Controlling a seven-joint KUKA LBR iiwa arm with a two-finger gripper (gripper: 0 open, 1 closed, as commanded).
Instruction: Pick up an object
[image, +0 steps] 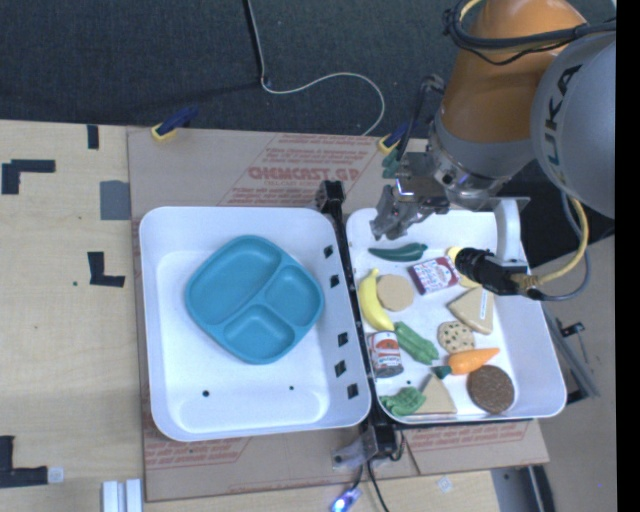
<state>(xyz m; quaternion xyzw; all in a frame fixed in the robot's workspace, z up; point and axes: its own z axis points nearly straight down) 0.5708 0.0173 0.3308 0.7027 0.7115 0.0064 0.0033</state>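
Observation:
My gripper (398, 222) hangs over the back left corner of the right bin (545, 370), its dark fingers pointing down, nothing visibly between them. Just below it lies a dark green pepper (398, 252). Further toy food fills that bin: a banana (374, 300), a tan round cookie (395, 292), a red-and-white packet (434, 274), a cheese wedge (473, 311), a green pickle (416, 342), a small can (386, 353), a chip cookie (455, 335), a carrot (470, 361), a brown patty (491, 388) and a sandwich wedge with lettuce (420, 399).
The left bin (165, 330) holds a blue divided plate (254, 297). A black divider with clips (345, 300) runs between the bins. A yellow-and-black cable fitting (490, 270) from the arm hangs over the right bin's back. Cardboard underlies both bins.

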